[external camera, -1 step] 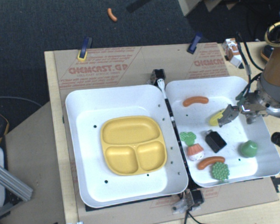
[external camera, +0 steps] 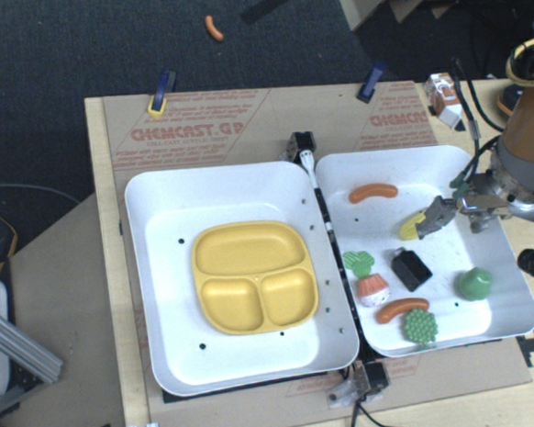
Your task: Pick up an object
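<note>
hand (external camera: 430, 221) over right bin (external camera: 505, 318), yellow tray (external camera: 253, 275) in left bin (external camera: 160, 262)

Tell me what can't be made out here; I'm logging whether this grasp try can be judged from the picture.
- Gripper in the camera view: too small and blurred to tell how the jaws stand.
- Yellow object at its tip: the gripper overlaps it, so its shape and any grasp are unclear.
- Arm: cut off by the right edge.
- Strawberry-like toy: too small to identify surely.
</note>
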